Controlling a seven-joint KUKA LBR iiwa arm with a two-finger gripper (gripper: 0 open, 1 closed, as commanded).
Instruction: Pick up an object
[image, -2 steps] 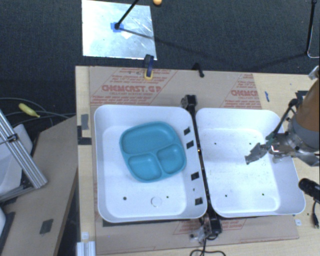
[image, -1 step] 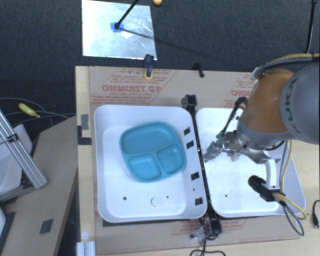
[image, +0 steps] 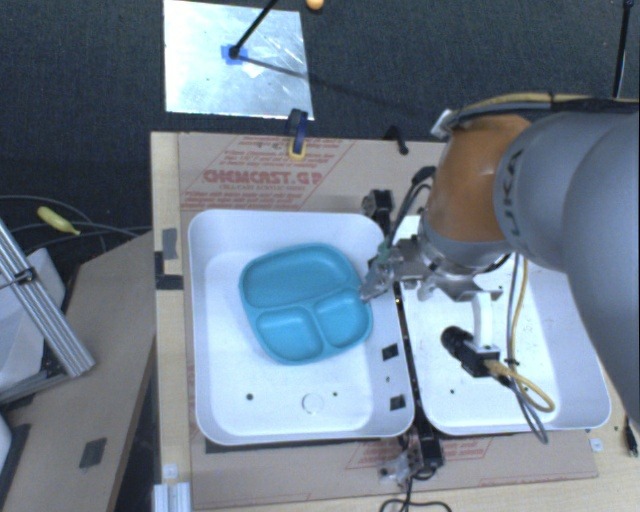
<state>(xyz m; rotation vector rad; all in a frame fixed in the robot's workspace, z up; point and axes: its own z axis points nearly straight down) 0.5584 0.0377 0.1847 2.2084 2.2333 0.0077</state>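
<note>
Blue tray (image: 303, 303) lying in left bin (image: 225, 405); gripper (image: 374, 280) at its right rim, finger spread hard to tell.

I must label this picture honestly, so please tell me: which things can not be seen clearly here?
- Claw, camera view: small and blurred at the edge of the blue plate; contact cannot be judged.
- Right bin, camera view: the arm covers its far part.
- Small pale round mark in the left bin, camera view: too small to identify.
</note>
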